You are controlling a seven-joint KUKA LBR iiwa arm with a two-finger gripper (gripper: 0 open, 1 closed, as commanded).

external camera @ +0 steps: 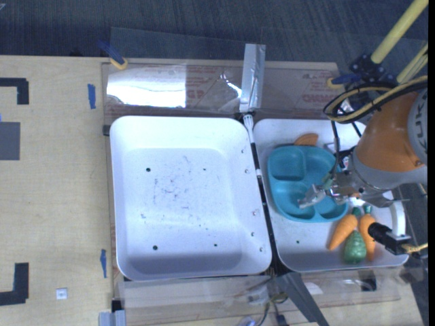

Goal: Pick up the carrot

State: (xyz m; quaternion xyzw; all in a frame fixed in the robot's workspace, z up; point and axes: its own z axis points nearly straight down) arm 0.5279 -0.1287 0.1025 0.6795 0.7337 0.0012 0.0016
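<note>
Two orange carrots lie side by side at the front right of the right bin (299,250). The left carrot (342,231) slants toward the front left, and the other carrot (368,231) lies just right of it. A green rounded piece (355,250) sits between their lower ends. My gripper (315,196) hangs over the teal divided plate (292,175), to the left of and behind the carrots and apart from them. Nothing shows in the gripper.
A small orange item (307,139) lies behind the plate near the right bin's back wall. The left bin (136,141) stands beside it across a shared rim. Cables and a yellow pole (401,26) sit at the back right, above the arm's orange band (387,145).
</note>
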